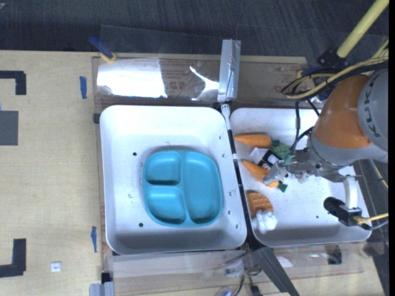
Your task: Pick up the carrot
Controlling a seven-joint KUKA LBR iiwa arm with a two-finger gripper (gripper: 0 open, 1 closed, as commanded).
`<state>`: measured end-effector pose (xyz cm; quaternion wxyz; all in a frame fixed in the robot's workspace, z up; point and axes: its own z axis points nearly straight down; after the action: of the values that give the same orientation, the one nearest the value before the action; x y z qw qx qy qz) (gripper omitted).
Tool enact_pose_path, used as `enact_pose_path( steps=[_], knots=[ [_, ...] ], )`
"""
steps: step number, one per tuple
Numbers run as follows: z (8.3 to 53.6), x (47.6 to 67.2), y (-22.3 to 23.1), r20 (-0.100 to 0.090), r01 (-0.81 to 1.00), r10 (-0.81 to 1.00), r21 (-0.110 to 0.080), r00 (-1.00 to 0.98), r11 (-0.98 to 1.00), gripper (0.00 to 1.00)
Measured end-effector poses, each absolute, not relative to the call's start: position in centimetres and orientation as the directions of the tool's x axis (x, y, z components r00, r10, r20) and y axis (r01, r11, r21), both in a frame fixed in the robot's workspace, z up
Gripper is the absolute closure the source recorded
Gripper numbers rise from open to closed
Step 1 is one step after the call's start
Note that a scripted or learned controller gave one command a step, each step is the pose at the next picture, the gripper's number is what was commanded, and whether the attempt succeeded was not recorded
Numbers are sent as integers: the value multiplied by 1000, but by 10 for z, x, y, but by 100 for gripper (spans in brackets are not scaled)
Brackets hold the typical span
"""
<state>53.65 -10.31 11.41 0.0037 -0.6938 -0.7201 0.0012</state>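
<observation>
Bread-like brown piece and a white lump lie at the near left of the right bin. Left bin holds a blue divided plate. Mid-bin, the claw sits low over one carrot, touching or just above it; its spread cannot be told. Another carrot lies farther back.

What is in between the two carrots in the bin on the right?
Just bare white bin floor. In the camera view, the upper carrot and the lower carrot lie close together, with a thin empty strip between them.
</observation>
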Motion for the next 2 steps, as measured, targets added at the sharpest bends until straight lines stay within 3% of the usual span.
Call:
enact_pose_path(
  steps=[1,2],
  knots=[
    [88,523,-95,-1,999,999,6,-47,47,0],
    [87,573,-95,-2,996,996,7,-91,91,0]
  ],
)
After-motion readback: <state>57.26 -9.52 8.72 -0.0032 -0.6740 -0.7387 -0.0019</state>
